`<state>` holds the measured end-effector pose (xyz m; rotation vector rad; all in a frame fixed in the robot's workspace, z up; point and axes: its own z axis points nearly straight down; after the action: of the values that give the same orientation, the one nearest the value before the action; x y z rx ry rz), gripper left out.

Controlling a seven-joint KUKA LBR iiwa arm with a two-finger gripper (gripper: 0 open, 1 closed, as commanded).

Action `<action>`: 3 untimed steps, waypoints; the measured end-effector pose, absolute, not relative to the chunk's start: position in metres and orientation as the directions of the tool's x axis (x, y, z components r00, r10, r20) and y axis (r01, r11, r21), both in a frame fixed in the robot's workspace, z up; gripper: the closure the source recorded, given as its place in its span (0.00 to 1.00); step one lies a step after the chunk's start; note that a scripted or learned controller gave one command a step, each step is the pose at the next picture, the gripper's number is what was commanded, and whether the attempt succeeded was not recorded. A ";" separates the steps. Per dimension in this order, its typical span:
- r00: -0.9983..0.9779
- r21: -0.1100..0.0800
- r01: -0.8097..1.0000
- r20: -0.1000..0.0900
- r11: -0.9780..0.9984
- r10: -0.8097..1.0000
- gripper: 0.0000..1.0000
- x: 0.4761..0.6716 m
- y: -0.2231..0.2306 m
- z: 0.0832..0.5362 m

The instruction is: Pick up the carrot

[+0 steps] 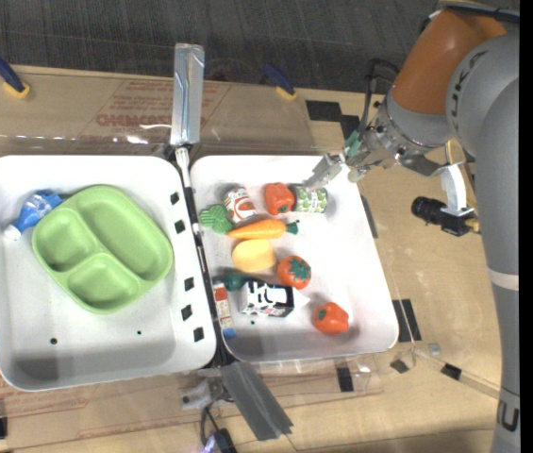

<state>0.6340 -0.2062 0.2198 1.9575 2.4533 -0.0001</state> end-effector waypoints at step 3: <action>-0.351 -0.004 0.936 0.002 0.351 0.936 1.00 0.626 -0.144 0.123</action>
<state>0.6262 -0.1438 0.1229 1.7912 2.5857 -0.0034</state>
